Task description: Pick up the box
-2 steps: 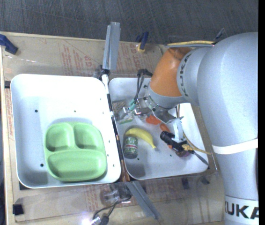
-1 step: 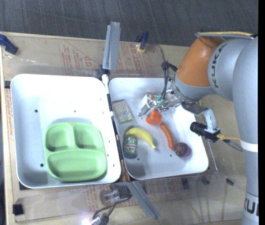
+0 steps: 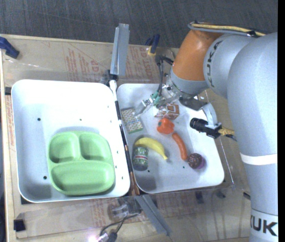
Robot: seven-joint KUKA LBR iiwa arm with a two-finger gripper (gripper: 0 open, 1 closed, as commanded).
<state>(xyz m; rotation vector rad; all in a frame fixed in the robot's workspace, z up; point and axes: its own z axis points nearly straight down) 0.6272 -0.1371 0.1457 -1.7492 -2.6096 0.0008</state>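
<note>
The box (image 3: 168, 111) is small, brown and white, and lies near the back of the right bin (image 3: 210, 178). My gripper (image 3: 154, 101) hangs low over the bin just left of the box, at its upper left corner. From this angle I cannot see whether it touches the box. The orange band and grey wrist (image 3: 198, 59) lean in from the upper right above it.
Also in the right bin are a checkered packet (image 3: 131, 120), a red-orange pepper (image 3: 165, 126), a banana (image 3: 151, 146), a green can (image 3: 140, 157), an orange carrot (image 3: 180, 146) and a purple ball (image 3: 195, 160). A green divided tray (image 3: 82, 163) rests in the left bin (image 3: 31, 100).
</note>
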